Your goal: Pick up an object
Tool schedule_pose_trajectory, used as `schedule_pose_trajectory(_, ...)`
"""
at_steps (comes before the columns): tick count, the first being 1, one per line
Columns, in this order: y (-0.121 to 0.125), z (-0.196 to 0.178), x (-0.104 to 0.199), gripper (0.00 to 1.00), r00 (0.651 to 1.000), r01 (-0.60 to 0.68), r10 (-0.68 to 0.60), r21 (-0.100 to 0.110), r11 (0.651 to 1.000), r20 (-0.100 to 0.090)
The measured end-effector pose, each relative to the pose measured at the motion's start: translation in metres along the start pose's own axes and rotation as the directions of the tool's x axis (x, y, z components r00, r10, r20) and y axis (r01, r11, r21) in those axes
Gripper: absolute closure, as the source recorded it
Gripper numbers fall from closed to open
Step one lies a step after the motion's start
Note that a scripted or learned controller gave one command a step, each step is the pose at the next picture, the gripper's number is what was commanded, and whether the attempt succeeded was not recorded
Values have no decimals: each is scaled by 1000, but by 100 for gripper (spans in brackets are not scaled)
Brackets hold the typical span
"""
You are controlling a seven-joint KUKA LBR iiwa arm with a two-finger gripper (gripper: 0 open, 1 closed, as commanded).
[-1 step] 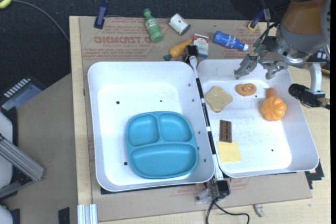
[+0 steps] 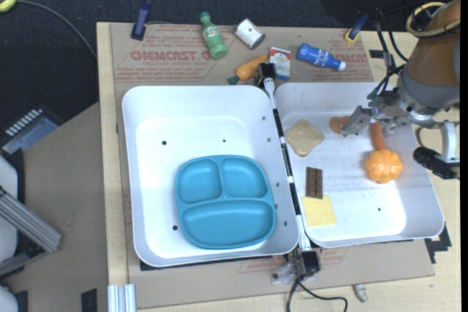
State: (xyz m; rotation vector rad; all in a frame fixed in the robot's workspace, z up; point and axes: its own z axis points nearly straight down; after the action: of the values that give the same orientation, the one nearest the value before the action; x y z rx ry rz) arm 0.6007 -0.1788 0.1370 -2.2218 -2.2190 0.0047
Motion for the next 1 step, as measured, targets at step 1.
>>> schedule_pose_trajectory(1,-31,47,-31,0,1000,4,-4,-13,1000,-2)
